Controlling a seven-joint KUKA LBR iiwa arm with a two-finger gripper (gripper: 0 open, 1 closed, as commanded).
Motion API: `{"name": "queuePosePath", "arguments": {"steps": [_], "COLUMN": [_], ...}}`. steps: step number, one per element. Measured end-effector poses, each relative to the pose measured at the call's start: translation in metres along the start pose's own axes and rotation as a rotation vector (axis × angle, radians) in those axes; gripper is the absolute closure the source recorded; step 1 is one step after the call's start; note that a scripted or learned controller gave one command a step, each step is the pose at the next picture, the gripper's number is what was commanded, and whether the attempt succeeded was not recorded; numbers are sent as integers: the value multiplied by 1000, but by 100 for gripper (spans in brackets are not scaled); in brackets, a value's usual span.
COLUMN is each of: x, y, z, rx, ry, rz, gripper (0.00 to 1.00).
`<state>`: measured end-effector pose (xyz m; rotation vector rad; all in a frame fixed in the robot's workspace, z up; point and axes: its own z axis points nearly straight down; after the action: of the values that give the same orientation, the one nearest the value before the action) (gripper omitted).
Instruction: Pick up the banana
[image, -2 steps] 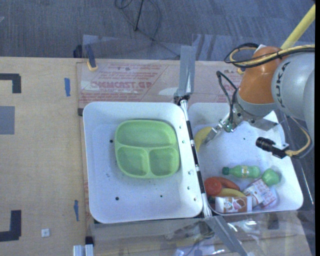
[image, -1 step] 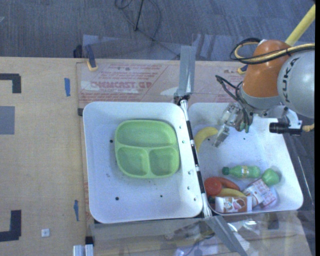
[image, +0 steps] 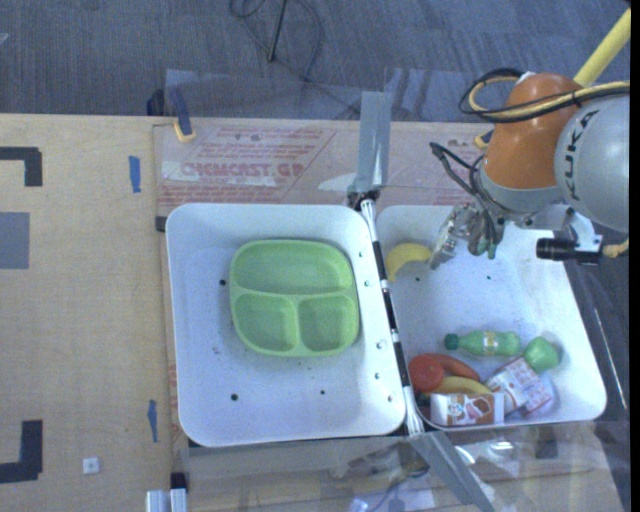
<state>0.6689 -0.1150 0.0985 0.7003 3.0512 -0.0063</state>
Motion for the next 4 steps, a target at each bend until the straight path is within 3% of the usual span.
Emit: {"name": "queuePosePath", "arguments": {"steps": [1, 3, 4], "x": [4, 20, 12], "y": [-1, -8, 5], "z": [3, 10, 10], "rx": [5, -2, 40], "ry": [19, 5, 26], "rz": [-1, 887, 1160], "gripper": [0, 0, 0]}}
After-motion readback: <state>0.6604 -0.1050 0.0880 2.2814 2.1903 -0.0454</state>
